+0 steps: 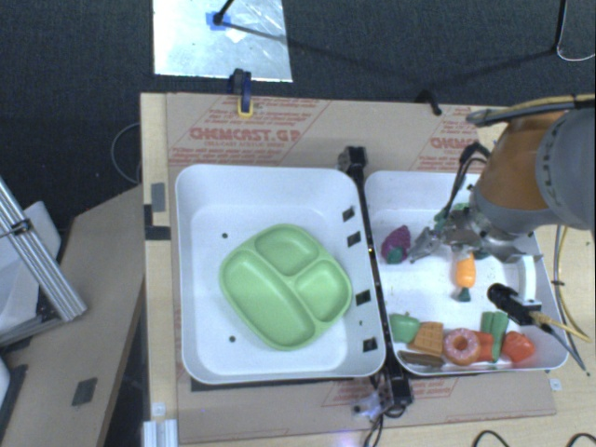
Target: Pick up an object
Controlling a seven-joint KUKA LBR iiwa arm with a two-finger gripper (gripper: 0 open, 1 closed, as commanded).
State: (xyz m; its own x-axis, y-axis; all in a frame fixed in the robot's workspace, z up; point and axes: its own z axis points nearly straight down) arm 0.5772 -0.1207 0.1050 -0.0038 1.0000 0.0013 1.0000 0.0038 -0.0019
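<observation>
In the right bin (419,194), my gripper (431,242) hangs low over the floor, reaching in from the right. A purple toy eggplant (396,242) lies just to its left, close to it. Just right of the gripper and a little nearer the front lies an orange toy carrot (464,273). Along the front wall sit a green pepper (404,326), a tan waffle piece (429,338), a pink-iced donut (461,345), a green piece (494,324) and a red tomato (518,346). I see nothing held in the gripper.
The left bin (214,194) holds a green divided plate (286,286). A black divider with clips (365,250) runs between the two bins. The arm's grey and orange body (535,180) looms over the right bin's far right side.
</observation>
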